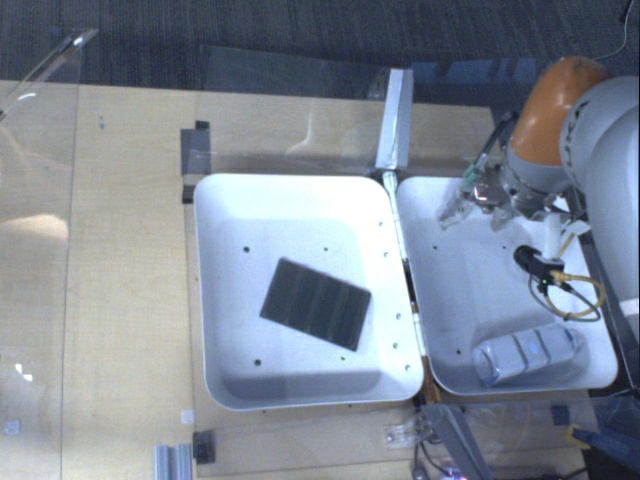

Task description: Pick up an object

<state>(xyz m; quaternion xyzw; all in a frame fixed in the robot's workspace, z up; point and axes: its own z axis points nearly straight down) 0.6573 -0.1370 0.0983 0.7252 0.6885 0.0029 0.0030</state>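
Hand [470, 196], whose opening cannot be judged at this angle, hovers over the far part of the right bin [455, 298], with the grey block [527, 354] lying toward that bin's near edge, long axis roughly left-right.

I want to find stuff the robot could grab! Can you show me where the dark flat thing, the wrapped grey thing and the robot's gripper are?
Dark flat thing [316, 304], camera view, middle of its ribbed top.
Wrapped grey thing [528, 355], camera view, middle of the pack.
Gripper [468, 200], camera view, at its fingertips.
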